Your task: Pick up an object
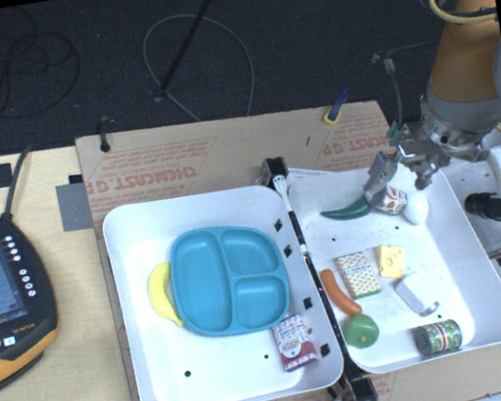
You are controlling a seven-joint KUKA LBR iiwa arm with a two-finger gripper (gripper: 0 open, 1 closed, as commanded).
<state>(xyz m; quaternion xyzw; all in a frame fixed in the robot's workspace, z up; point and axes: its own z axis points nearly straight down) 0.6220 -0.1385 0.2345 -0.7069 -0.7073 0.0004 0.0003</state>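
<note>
My gripper (401,183) hangs over the back of the right bin (495,297), open, its fingers spread apart. Just under its left finger lies a small red-and-white can (390,201), with a white egg (416,210) beside it and a green pepper (346,211) to its left. I cannot tell whether the gripper touches the can. Farther forward in this bin lie a patterned carton (358,274), a yellow cheese wedge (392,261), an orange sausage (340,292), a green apple (361,330), a grey piece (415,296) and a green can (438,337).
The left bin (148,355) holds a blue divided plate (229,279), a yellow banana (161,294) at the plate's left edge and a red-and-white carton (295,342). A teach pendant (0,294) lies at the far left. Cables run across the dark floor behind the bench.
</note>
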